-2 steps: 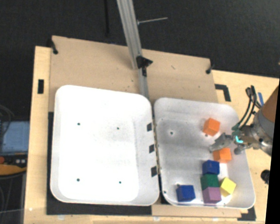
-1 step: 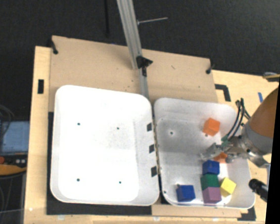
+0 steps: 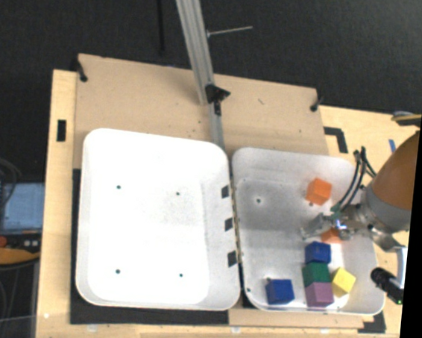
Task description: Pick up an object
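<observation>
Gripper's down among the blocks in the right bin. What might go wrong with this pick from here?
The gripper sits over a small orange piece right beside the blue cube, so it may nudge that cube or catch two things.

The green cube, purple cube and yellow cube are packed tightly near the right bin's wall, leaving little finger room.

Two shallow white bins are carried by the tan surface (image 3: 277, 108): the left bin (image 3: 94, 212) and, touching it, the right bin (image 3: 270, 178).
</observation>
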